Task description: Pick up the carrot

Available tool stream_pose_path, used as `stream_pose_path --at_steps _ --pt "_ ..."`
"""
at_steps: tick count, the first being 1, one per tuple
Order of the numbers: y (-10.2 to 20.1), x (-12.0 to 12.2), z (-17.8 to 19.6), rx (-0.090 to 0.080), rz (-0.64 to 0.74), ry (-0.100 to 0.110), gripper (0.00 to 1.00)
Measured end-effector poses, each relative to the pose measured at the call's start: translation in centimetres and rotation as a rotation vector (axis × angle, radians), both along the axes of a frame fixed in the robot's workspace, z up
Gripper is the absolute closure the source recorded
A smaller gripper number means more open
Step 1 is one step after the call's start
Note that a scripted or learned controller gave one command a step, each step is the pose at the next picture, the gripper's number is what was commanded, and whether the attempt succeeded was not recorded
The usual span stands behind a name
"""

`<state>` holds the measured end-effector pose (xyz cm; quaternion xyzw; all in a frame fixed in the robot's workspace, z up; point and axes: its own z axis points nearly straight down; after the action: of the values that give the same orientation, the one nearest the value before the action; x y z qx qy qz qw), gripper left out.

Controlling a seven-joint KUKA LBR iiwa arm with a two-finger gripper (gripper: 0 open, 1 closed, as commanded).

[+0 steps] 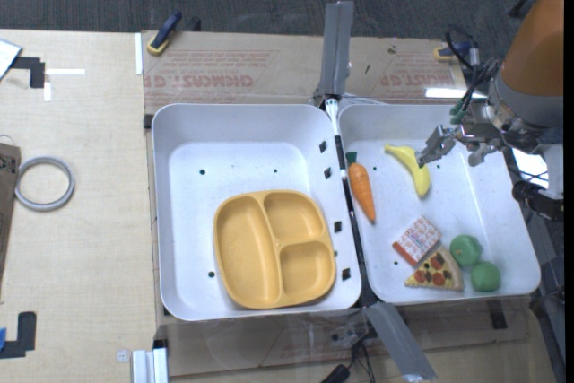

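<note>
Two shallow white bins sat side by side on a bench, seen from above at a slant. The left bin (170, 220) held a yellow divided plate (273, 248) toward its front edge. In the right bin (502, 202), the carrot (361, 189) lay along the left wall, about midway between back and front, its green top pointing toward the back edge. A banana (411, 168) lay just to the right of it, nearer the back. Toward the front right corner sat a small red and white box (417, 239), a pizza slice (435, 270) and two green round pieces (475, 262). The gripper (457, 146) hung over the back right part of the right bin, just right of the banana, its two fingers spread apart with nothing between them, well apart from the carrot. A roll of tape (42, 183) lay on the bench near its left edge.
</note>
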<state>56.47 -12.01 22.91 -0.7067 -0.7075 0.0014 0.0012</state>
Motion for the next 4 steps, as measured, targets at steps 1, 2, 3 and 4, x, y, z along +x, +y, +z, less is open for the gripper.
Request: stream_pose_path --at_steps 1,2,3,4 --pt "-1.3 1.4 -4.3 0.001 0.116 -0.001 0.0" --pt "-1.3 1.6 -7.4 0.001 0.288 -0.002 0.0" --pt "-1.5 1.6 -6.5 0.0 0.285 -0.003 1.0" --pt "-0.2 -0.9 -13.8 0.001 0.066 -0.002 1.0"
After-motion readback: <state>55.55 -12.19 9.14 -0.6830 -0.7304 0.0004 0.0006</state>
